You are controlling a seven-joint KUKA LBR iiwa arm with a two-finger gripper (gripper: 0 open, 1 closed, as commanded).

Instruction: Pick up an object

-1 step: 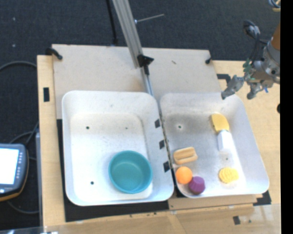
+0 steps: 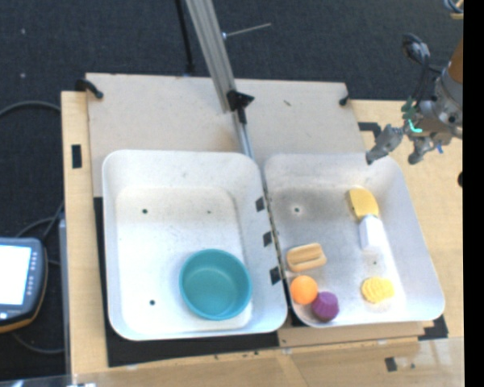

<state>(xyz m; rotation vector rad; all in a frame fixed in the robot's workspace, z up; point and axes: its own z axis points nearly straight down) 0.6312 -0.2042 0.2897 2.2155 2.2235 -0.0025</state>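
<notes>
Fingers (image 2: pixel 385 143) seem spread open, gripping nothing, gripper (image 2: pixel 403 145) over right bin's (image 2: pixel 419 240) far corner; yellow brush (image 2: pixel 365 214) lies below.

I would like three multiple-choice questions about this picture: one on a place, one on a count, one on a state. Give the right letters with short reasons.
1. Where is the teal bowl?
A. left bin
B. right bin
C. on the bench outside the bins

2. How many objects lie in the right bin?
A. two
B. five
C. eight

3. The gripper is:
A. pressed on the bowl
B. at the far right corner of the right bin, with nothing between its fingers
C. above the left bin

Key: 1 A, the bowl sits in the left bin. 2 B, five small pieces lie there. 3 B, it is apart from every object.
</notes>
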